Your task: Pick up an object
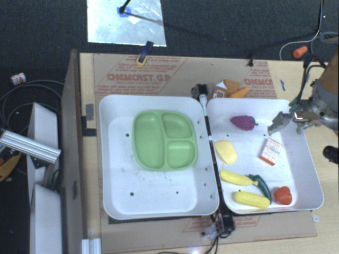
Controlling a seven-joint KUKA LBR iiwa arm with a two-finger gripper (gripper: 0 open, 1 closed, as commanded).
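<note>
The right bin [312, 173] holds several toy items: a purple piece [243, 122], a pale yellow lump [226, 152], a small red and white box [270, 152], a yellow piece [237, 178] with a dark green stem [260, 184], a corn cob [252, 199] and a red tomato [284, 195]. My gripper [288, 125] hangs over the bin's far right part, above and to the right of the box. Its fingers are spread open with nothing between them. It touches none of the items.
The left bin [119, 194] carries a green divided plate [163, 141]. An orange item [233, 90] lies on the cardboard behind the bins. Cables and a foil sheet [126, 14] lie beyond the bench.
</note>
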